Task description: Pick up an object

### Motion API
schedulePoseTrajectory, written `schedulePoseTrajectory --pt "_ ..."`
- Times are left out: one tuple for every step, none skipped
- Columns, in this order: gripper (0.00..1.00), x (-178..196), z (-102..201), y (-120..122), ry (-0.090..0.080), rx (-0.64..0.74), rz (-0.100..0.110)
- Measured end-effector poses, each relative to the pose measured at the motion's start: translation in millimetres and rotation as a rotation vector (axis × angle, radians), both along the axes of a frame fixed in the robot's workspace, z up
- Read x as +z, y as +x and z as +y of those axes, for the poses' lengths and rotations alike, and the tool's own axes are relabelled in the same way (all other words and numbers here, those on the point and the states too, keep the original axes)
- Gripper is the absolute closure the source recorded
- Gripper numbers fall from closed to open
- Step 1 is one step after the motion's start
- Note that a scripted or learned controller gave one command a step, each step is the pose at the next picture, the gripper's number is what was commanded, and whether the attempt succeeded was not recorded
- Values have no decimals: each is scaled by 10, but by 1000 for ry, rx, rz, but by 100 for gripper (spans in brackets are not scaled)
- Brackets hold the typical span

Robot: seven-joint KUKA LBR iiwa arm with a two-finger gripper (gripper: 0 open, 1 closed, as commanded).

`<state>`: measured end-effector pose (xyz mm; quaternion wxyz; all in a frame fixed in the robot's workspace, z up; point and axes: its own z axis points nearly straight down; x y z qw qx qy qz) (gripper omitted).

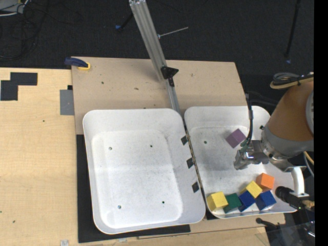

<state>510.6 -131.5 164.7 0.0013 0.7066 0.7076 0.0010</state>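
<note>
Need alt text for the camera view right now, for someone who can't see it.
The grey arm's claw hangs over the right bin, beside a purple block. Yellow, green, blue and orange blocks cluster in that bin's near corner; the left bin lies alongside.

1. A broad orange band (289,111) wraps the rounded arm
2. Below it sits a grey wrist ring (287,155)
3. A thin black cable (250,124) runs down the side
4. The gripper (243,160) is small, grey metal, with a boxy shape
</note>
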Motion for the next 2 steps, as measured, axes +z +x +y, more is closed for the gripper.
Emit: schedulePoseTrajectory --pt "100 542 -25 -90 0 -1 0" --pt "100 944 -35 -80 0 0 1"
